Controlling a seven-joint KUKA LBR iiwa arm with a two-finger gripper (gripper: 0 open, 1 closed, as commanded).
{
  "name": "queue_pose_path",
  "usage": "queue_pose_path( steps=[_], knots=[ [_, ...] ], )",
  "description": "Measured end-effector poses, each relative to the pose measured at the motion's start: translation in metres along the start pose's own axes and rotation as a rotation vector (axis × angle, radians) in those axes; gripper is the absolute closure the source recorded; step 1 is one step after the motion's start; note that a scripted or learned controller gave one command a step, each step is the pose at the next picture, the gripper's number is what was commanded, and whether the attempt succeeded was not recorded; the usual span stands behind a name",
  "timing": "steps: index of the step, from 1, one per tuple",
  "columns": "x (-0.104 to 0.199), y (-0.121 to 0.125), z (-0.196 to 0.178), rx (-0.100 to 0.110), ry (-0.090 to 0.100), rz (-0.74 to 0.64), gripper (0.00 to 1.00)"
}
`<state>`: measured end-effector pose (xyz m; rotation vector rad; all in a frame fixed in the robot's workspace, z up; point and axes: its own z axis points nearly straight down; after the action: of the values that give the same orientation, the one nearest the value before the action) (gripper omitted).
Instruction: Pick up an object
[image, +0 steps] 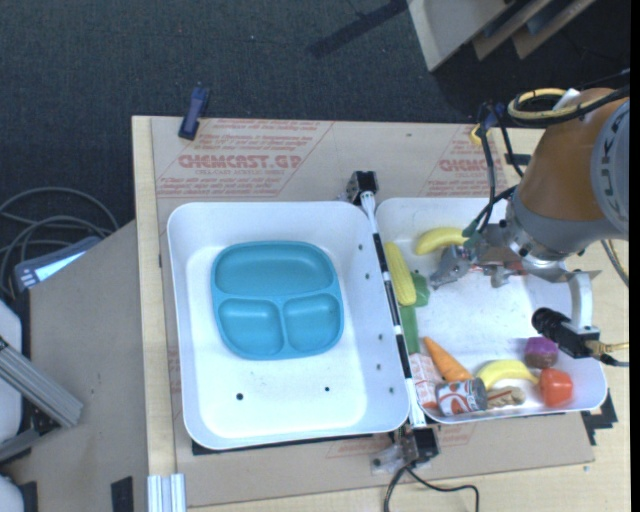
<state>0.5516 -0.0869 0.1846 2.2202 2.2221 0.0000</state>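
Two white bins on the desk — left bin (190, 300) with one blue divided plate (277, 298), right bin (480, 320) with two bananas (440, 239) (505, 373), one corn cob (401, 275), one carrot (445, 360), one tomato (556, 385). Claw (455, 262) low beside upper banana — spread or pinched, cannot tell.

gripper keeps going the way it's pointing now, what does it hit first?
The gripper points left across the right bin. Likely first contact: the corn cob lying along the left wall, then the wall itself. Its height above the bin floor is unclear, so it might pass over.
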Motion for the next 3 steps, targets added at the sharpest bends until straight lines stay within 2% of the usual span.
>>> queue_pose_path(
  steps=[1,2,3],
  knots=[
    [-0.024,0.032,0.012,-0.001,-0.001,0.001,0.0],
    [-0.009,0.09,0.059,-0.001,-0.001,0.0,0.0],
    [-0.035,0.116,0.098,-0.006,-0.003,-0.001,0.0]
  ],
)
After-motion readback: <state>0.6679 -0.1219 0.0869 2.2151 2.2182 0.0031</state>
